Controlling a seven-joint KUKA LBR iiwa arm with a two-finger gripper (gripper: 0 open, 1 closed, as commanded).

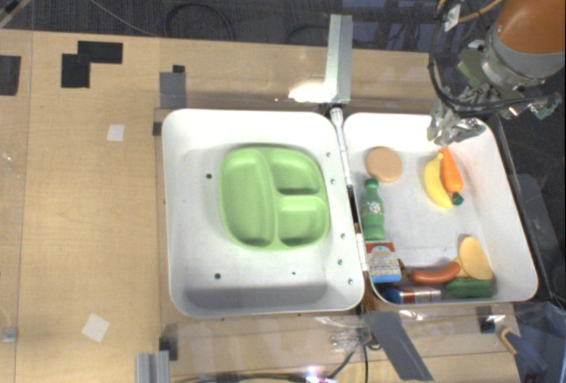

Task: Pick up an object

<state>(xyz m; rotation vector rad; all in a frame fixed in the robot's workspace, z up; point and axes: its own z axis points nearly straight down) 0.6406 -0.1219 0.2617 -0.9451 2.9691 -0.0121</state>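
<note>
My gripper [449,130] hangs over the far right corner of the right bin [495,222], just above the top of an orange carrot [452,175] that lies against a yellow banana [434,182]. Nothing shows between its tips. A tan round cookie [384,163] lies to their left. Along the bin's left side lie a green bottle [374,209] and a small red and white carton [383,264]. At the near edge sit a red sausage [432,272], a yellow chip-like piece [475,257], a green item [469,287] and a marker-like item [416,294].
The left bin [190,160] holds a green divided plate [273,196]. A metal post [339,63] stands behind the seam between the bins. The arm's grey wrist and cables [495,45] hang over the right bin's far right corner.
</note>
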